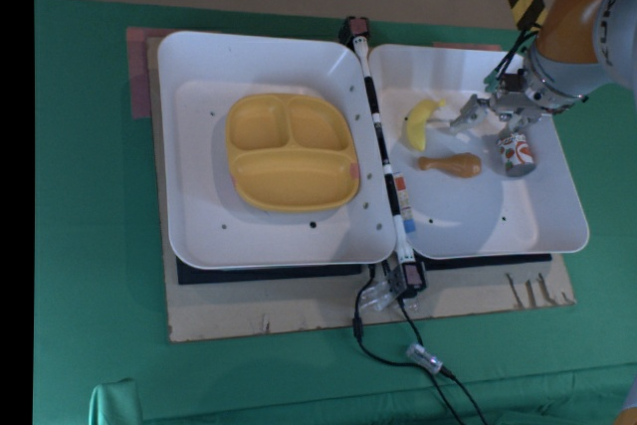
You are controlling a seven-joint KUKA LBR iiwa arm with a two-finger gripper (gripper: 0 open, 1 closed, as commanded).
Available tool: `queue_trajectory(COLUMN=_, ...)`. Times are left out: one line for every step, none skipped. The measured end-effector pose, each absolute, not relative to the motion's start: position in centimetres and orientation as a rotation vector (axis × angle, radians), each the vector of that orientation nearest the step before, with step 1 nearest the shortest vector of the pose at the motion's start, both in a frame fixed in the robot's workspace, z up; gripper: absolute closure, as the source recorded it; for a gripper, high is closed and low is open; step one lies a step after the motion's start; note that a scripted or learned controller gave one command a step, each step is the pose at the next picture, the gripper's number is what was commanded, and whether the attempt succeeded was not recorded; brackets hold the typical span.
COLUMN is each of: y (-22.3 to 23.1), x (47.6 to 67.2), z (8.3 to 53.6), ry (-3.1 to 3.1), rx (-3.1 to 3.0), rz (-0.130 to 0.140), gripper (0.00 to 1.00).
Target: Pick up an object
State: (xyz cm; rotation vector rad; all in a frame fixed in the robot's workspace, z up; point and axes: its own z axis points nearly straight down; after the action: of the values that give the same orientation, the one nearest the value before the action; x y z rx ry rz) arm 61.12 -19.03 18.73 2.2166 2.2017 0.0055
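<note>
Three objects lie in the right bin point(557, 224). A yellow banana point(420, 121) rests near its left wall. A brown toy drumstick point(453, 164) lies in the middle. A small red and white can point(515, 154) lies on its side at the right. My gripper point(493, 120) hangs over the upper right part of this bin, just above the can and right of the banana. Its fingers are spread open with nothing between them. One finger point(463, 121) points toward the banana.
The left bin point(199, 214) holds a yellow divided plate point(291, 151). A black and white divider strip point(383, 154) runs between the bins. Cables point(418, 353) trail off the bench's front edge over the green mat.
</note>
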Motion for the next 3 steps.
queue_trajectory(y=-19.1, x=54.1, z=18.8, ry=2.197, rx=2.214, rz=0.011, gripper=0.0)
queue_trajectory(y=-14.7, x=60.6, z=18.8, ry=2.208, rx=2.215, rz=0.009, gripper=0.0)
queue_trajectory(y=-14.7, x=54.5, z=18.8, ry=2.197, rx=2.211, rz=0.015, gripper=0.0)
